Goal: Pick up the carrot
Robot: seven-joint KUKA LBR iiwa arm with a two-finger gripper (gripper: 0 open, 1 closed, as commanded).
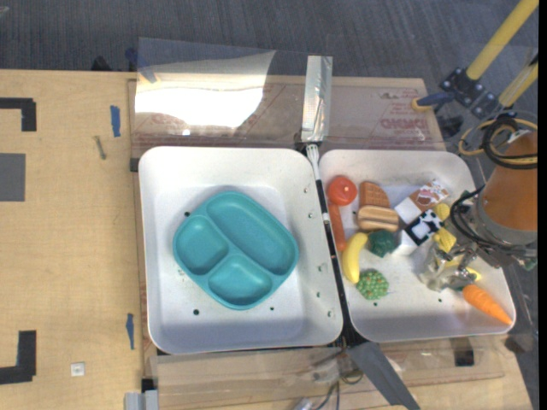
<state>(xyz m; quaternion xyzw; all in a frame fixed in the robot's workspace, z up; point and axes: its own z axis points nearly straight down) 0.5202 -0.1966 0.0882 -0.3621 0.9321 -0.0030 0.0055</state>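
Camera view, bench from above, contents as follows.

Left bin [162, 254]: white, shallow, holding one teal divided plate [236, 248] with three compartments, set near its middle.

Right bin [376, 314]: white, touching the left bin along a shared edge. Contents:
- Carrot [485, 302], orange, lying at a slant in the near right corner, pointed end toward the right rim.
- Banana [353, 255], yellow, near the left wall.
- Broccoli [372, 284], green, just near of the banana.
- Tomato [342, 190], red and round, at the far left.
- Hot dog in a bun [376, 218], right of the tomato, with a brown bread slice [373, 195] just beyond it.
- Dark green item [384, 243] beside the banana; kind cannot be told.
- Several small mixed items, white, black and yellow, toward the far right.

Arm [513, 196]: grey with orange band, entering from the right over the right bin. Gripper [448, 272] sits low over the bin, just left of the carrot's thick end. Whether its fingers are spread or closed cannot be told; nothing is visibly held between them.
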